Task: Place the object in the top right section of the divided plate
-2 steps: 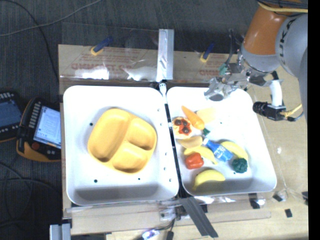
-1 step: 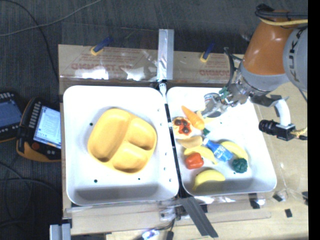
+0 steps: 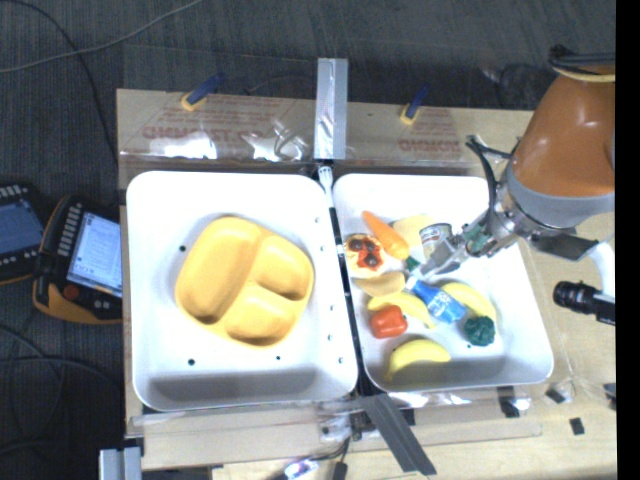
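Observation:
The yellow divided plate [image 3: 243,279] lies in the left bin [image 3: 150,368], and nothing rests in its top right section [image 3: 286,265]. My gripper [image 3: 432,262] reaches in from the right and hangs low over the pile of toy food in the right bin [image 3: 520,368]. It sits just below a small silver can [image 3: 435,236] and just above a blue bottle [image 3: 439,303]. Nothing is visibly held in it.
The right bin also holds an orange carrot [image 3: 384,233], a red pepper [image 3: 388,321], two yellow bananas [image 3: 417,354], a green piece [image 3: 480,330] and a pale slice with dark spots [image 3: 366,256]. A raised divider [image 3: 342,288] separates the bins. A handheld pendant [image 3: 80,263] lies left of the bench.

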Available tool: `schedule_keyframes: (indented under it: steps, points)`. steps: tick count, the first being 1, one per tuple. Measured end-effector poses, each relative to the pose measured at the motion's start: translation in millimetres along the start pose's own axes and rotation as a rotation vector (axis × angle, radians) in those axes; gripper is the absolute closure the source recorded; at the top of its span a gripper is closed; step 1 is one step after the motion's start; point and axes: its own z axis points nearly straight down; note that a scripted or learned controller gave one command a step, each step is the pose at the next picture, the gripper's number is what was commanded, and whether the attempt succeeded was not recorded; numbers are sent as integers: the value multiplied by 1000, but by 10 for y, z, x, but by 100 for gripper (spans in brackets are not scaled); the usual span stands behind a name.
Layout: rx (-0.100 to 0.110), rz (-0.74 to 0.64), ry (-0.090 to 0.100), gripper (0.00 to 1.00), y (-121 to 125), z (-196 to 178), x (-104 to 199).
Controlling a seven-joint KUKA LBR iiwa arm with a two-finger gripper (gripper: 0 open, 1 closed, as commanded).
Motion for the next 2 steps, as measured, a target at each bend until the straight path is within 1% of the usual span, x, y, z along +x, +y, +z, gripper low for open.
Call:
schedule_keyframes:
  steps: [1,2]
  points:
    - [-3,-60,-2,100,38,-715,-244]
    - [0,-232,0,100,-454,-355,-251]
